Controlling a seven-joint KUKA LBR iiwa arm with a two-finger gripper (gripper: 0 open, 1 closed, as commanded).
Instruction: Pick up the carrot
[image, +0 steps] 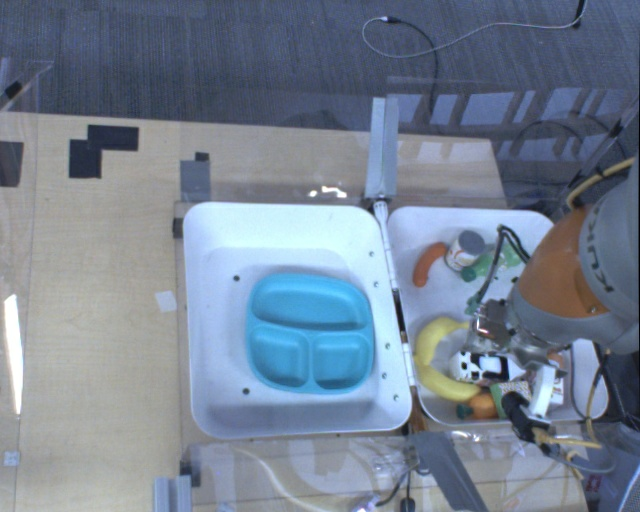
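the carrot (428, 263), a short orange-red piece, lies in the right bin (432, 222) towards its far left corner, tilted, with its upper end pointing at a small grey-topped can (466, 246) that sits just beside it. next to the can, on the side away from the carrot, is a green item (489, 264), partly hidden under the arm. nearer the camera in the same bin a yellow banana (436, 352) curves along the left wall, well apart from the carrot. a black-and-white item (478, 368) lies against the inner curve of the banana, and a small round orange thing (483, 406) sits by the near wall. the gripper (497, 338) hangs over the middle of the right bin, above the banana and the black-and-white item and clear of the carrot. whether the claw is wide or narrow cannot be told from this angle, and nothing can be seen in its grasp. the grey arm (572, 272) with its orange band reaches in from the right over that bin. the left bin (205, 300) holds a blue divided plate (310, 332) lying flat near its middle. both bins rest side by side on the pale wooden bench (90, 350).
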